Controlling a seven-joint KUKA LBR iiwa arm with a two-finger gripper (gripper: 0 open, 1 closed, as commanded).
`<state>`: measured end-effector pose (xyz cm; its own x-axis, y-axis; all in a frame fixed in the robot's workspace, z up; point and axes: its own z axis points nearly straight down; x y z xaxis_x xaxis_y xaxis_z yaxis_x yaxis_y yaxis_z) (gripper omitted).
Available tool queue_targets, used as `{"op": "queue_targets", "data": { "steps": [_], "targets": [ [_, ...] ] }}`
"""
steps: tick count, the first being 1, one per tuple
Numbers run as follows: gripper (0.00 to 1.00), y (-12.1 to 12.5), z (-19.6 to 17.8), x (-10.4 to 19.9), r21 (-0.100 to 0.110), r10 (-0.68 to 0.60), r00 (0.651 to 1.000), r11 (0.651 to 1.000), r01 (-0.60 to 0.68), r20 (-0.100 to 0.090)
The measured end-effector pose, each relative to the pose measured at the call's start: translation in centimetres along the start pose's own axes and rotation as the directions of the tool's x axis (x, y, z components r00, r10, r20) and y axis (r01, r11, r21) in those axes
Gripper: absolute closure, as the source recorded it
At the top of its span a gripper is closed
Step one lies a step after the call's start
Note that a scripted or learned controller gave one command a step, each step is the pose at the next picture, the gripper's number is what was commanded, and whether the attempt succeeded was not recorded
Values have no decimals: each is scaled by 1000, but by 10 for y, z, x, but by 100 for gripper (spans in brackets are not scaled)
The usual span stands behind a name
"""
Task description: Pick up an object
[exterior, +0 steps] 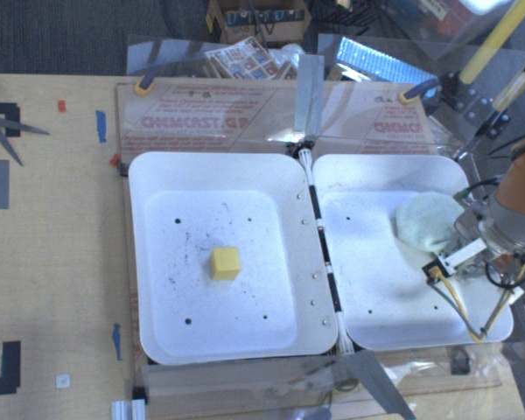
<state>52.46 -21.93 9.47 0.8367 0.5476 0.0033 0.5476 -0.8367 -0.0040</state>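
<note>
Camera view is showing the gripper (474, 226) hanging over the right bin's (376, 313) right side, just beside a pale soft lump (424, 220) (how open it is, I cannot tell). A yellow cube (226, 262) is lying in the left bin (157, 191); nothing is looking lifted, so the whole pick is waiting to be done.

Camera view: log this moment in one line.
gripper: over right bin | pale round object: right bin, beside gripper | yellow block: left bin

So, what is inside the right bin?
One pale greenish, rounded object lies in the right bin, near its right side. The arm covers the object's right edge and the bin floor beneath it, so anything there is hidden.
</note>
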Motion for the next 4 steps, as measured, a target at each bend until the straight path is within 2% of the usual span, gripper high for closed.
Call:
{"op": "queue_targets", "data": {
  "steps": [1,2,3,4],
  "targets": [
    [100,-9,-80,-20,-4,280,960,960,-280,3],
    [100,-18,-74,40,-3,365,931,931,-365,4],
    [100,-19,-83,41,-2,363,932,932,-363,6],
    [100,-23,8,-36,4,331,944,944,-331,-3]
  ]
}}
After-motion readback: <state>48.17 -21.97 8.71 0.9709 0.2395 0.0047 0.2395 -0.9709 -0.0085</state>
